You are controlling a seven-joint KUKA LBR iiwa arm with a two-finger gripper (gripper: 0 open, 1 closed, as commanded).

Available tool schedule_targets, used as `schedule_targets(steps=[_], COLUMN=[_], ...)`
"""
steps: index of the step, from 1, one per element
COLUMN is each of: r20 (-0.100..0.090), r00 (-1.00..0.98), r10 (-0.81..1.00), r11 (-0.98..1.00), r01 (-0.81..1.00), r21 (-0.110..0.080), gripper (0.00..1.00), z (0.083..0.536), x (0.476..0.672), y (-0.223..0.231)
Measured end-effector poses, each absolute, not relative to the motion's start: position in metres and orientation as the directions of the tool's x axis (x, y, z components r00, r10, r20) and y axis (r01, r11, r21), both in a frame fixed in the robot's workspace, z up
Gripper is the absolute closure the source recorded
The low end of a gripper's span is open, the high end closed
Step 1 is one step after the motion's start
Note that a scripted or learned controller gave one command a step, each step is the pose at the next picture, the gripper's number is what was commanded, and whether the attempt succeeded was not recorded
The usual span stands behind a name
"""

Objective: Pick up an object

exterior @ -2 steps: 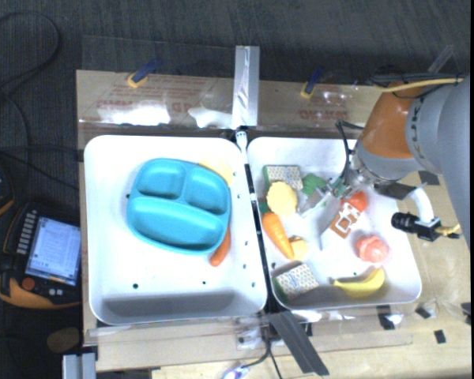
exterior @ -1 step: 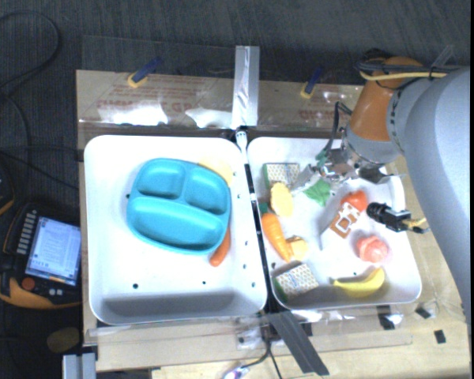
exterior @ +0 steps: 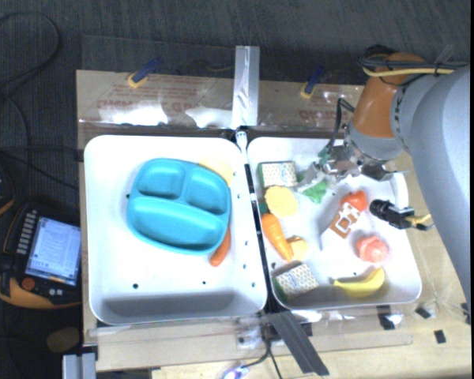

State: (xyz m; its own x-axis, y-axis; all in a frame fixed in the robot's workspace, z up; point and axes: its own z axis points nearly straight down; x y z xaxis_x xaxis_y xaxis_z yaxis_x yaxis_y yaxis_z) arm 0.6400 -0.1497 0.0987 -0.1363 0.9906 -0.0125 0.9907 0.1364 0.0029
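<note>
Wooden table (exterior: 91, 93) on dark carpet, with a clear plastic sheet (exterior: 174, 101) taped along its far edge. Two white bins sit side by side on it.

Gripper (exterior: 332, 164) is low over the far-right part of the right bin (exterior: 325, 260), and the arm comes in from the right. Can't tell whether it's released or clenched: the wrist blocks the view. Nothing visibly held.

- Closest: green item (exterior: 316, 189), just beside the gripper on its near-left side, lying on the bin floor.
- Left of that: patterned block (exterior: 277, 172) at the far-left corner, with a yellow round fruit (exterior: 281, 202) touching its near edge.
- Centre: small red piece (exterior: 356, 201) and orange-and-white box (exterior: 344, 221), close together.
- Near side: pink-red round fruit (exterior: 373, 248), banana (exterior: 360, 282) by the front wall, and a second patterned block (exterior: 295, 278) at the near-left corner.
- Along the left wall: carrot (exterior: 275, 236), lying at a slant.

Left bin (exterior: 166, 287) holds a blue divided plate (exterior: 179, 204), with an orange piece (exterior: 220, 250) tucked against its near-right edge.

A handheld screen unit (exterior: 44, 251) lies on the floor, far left.
</note>
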Motion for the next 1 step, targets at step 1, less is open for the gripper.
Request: schedule_targets(steps=[1], r20=[-0.002], r00=[-0.106], r10=[0.994], r11=[0.106], r01=[0.994], r21=[-0.002], gripper=[1.0], z=[0.1834], x=[0.618], y=[-0.0682])
